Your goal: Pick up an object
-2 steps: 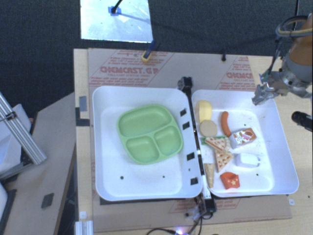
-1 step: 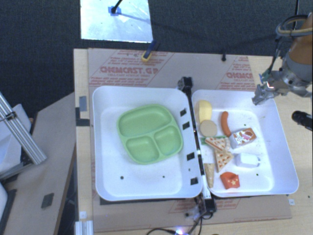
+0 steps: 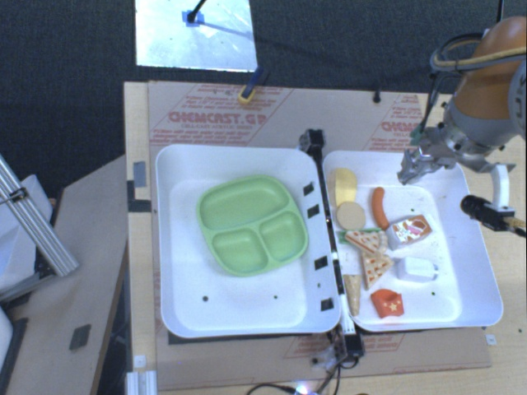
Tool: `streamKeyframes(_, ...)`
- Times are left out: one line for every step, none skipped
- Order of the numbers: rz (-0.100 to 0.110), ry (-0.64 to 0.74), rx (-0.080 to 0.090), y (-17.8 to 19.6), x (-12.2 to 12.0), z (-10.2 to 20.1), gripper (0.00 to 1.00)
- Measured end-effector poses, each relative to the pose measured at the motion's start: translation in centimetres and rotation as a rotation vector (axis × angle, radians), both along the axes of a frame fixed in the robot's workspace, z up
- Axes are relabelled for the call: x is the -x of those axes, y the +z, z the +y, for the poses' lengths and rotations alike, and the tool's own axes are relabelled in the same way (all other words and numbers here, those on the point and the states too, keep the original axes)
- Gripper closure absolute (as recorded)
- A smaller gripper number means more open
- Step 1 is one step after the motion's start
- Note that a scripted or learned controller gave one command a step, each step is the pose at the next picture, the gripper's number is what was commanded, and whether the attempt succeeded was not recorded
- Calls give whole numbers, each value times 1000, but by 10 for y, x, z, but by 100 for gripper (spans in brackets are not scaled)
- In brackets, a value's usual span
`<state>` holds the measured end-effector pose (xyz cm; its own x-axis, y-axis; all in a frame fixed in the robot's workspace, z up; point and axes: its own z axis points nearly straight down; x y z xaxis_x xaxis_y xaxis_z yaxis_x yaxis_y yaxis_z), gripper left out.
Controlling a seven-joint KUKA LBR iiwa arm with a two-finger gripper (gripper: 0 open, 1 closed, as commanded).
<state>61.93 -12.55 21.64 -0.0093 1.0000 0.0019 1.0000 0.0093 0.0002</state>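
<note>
The right white bin [image 3: 469,257] holds several toy foods: a pale yellow piece [image 3: 345,185], a round tan biscuit [image 3: 352,216], an orange-red sausage [image 3: 379,207], a small printed carton [image 3: 409,230], two sandwich wedges [image 3: 369,253], a white block [image 3: 416,268], a red piece [image 3: 387,304] and a tan cone [image 3: 352,293]. My gripper [image 3: 414,169] hangs over the bin's back right part, just right of and above the sausage, apart from every item. Nothing shows between its fingers.
The left white bin [image 3: 177,303] carries a green sectioned tray [image 3: 251,223]. A black divider strip [image 3: 323,212] runs between the bins. A shiny plate [image 3: 196,23] lies beyond the bench at the back. A metal frame [image 3: 33,220] stands at the left.
</note>
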Motion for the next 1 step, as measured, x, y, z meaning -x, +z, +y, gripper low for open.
streamKeyframes(1,0,-1,-4,11,52,100)
